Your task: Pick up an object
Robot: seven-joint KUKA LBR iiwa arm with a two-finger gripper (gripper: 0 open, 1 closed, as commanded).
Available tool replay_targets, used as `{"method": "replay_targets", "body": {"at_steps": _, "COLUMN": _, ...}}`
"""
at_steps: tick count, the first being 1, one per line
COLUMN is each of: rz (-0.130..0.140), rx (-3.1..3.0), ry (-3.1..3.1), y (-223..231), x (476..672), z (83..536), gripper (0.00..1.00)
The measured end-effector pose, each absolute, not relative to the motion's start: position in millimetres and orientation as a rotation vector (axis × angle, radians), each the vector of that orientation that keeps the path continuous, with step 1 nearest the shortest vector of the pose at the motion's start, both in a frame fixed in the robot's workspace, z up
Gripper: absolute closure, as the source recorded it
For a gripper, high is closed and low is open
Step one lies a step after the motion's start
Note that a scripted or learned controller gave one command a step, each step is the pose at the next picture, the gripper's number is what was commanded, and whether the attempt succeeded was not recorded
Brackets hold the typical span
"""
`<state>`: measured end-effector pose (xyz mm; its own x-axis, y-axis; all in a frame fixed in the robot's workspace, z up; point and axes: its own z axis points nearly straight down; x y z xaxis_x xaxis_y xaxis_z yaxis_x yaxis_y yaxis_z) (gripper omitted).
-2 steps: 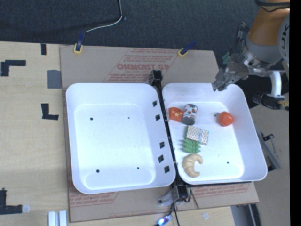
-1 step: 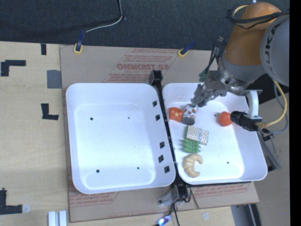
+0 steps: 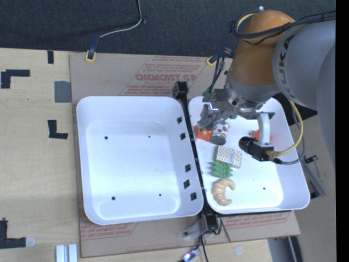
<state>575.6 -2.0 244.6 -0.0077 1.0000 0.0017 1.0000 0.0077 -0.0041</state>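
My gripper (image 3: pixel 212 123) hangs low over the left part of the right bin (image 3: pixel 283 198), just right of the wall between the two bins. Right under it lies an orange-red object (image 3: pixel 203 135), partly hidden by the gripper, with a small white piece with red spots (image 3: pixel 222 130) beside it. In front of these lie a checked packet (image 3: pixel 228 156), a green toy (image 3: pixel 221 170) and a tan croissant-shaped toy (image 3: pixel 223 191). I cannot see anything held.
The left bin (image 3: pixel 87 113) stands next to the right one on a cardboard sheet (image 3: pixel 158 72). Black clips (image 3: pixel 188 168) line the shared wall. The grey arm with its orange band (image 3: pixel 262 42) covers the back right of the right bin.
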Motion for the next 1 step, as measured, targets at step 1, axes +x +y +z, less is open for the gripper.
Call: {"method": "replay_targets", "body": {"at_steps": 1, "rz": 0.003, "rx": -2.214, "ry": -2.225, "y": 24.0, "x": 555.4, "z": 254.3, "gripper": 1.00}}
